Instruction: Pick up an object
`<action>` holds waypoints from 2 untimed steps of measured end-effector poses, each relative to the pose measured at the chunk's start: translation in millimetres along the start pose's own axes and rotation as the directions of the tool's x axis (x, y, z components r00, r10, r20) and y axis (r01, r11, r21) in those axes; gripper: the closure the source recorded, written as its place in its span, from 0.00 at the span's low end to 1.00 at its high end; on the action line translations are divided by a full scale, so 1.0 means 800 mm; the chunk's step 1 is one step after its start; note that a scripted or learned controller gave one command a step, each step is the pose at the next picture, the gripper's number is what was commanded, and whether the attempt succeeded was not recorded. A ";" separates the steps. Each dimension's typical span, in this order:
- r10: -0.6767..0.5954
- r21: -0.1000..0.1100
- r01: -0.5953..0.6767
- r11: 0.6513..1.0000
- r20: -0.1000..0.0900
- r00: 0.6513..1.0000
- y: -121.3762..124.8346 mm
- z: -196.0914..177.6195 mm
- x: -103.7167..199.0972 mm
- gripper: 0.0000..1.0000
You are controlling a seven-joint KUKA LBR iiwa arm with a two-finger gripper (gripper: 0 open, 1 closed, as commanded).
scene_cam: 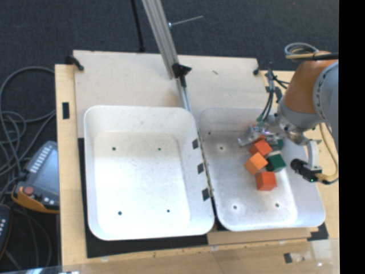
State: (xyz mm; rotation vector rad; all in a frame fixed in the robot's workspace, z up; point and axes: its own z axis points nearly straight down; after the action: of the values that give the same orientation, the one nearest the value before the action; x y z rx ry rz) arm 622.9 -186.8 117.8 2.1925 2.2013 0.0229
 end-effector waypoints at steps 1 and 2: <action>0.001 0.030 0.000 1.000 -0.012 1.000 -0.012 0.017 0.004 0.00; 0.001 0.031 -0.001 1.000 -0.012 1.000 -0.013 0.003 0.004 1.00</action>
State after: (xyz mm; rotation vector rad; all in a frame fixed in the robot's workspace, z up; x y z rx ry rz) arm 612.2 -183.7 114.7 2.2156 2.2220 0.0023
